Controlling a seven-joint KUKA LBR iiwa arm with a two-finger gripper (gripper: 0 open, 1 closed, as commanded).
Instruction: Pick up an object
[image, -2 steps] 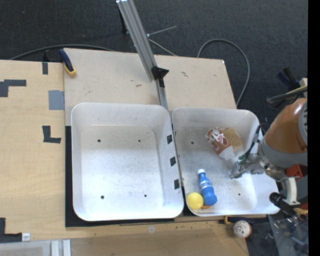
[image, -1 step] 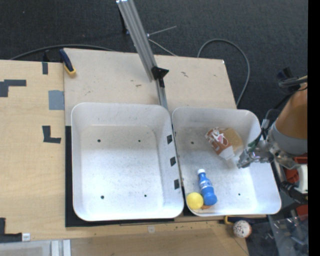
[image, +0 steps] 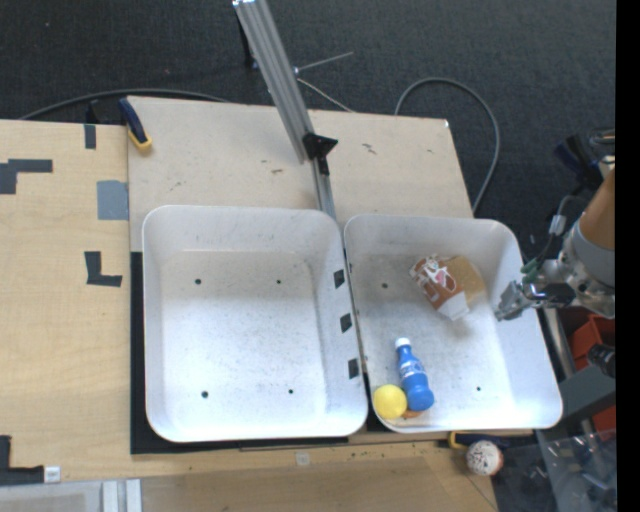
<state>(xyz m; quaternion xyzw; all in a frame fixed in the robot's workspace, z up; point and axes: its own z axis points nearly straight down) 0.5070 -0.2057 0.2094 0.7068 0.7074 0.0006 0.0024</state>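
Note:
The right bin holds three objects. A brown and red-white crumpled packet lies near its back. A small blue bottle with a white cap lies toward the front, and a yellow ball rests against it at the front left corner. My gripper hovers at the right rim of this bin, to the right of the packet and apart from it. Nothing shows between its fingers.
The left bin stands beside the right one. A metal pole slants down to the bins' shared back edge. A small white ball sits on the bench in front of the right bin. A cable loops behind.

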